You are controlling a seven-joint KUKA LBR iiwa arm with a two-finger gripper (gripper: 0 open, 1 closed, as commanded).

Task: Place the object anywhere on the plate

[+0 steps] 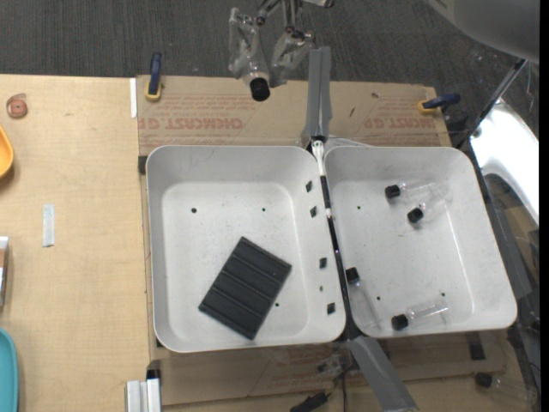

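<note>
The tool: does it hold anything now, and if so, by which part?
Nothing is held. The tool hangs beyond the far edge of the left bin, with nothing between its open fingers.

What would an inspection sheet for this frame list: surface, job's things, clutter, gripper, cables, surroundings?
Surface: left bin and right bin, white, side by side on cardboard.
Job's things: ribbed black plate lying flat in the left bin; three clear, black-capped vials in the right bin, none on the plate.
Clutter: nothing seen.
Gripper: gripper raised over the cardboard behind the left bin, far from the vials.
Cables: nothing seen.
Surroundings: wooden bench to the left; clamps at the cardboard's back corners.
</note>
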